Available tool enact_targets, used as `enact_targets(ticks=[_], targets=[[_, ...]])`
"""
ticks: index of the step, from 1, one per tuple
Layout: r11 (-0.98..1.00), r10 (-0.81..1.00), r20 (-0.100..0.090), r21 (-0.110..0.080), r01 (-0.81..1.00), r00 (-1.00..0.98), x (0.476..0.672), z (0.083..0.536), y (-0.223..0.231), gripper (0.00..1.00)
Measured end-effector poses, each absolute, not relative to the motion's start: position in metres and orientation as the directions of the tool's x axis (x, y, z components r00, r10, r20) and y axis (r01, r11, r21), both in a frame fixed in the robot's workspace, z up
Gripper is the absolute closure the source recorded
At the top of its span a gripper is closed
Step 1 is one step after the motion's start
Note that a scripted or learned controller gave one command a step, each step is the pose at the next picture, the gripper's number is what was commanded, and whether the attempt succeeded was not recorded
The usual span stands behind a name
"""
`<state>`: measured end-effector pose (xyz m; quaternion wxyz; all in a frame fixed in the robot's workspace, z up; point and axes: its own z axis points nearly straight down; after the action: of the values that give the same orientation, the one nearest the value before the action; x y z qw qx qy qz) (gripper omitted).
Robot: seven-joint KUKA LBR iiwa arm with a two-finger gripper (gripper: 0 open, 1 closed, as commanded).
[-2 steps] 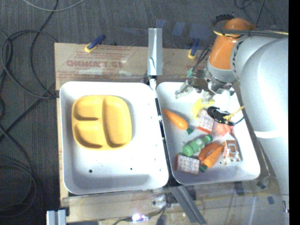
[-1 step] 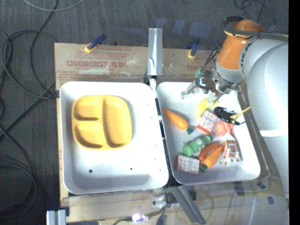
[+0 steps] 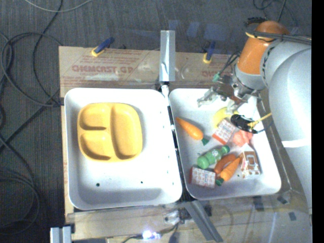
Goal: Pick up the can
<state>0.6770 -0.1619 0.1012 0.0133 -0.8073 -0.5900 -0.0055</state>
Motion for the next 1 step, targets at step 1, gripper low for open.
enact_targets(ticks=[1], targets=[[-0.315,0.949,0.027,-0.019,0.949,0.316,0.6770,0.1007,-0.1666,0.00]])
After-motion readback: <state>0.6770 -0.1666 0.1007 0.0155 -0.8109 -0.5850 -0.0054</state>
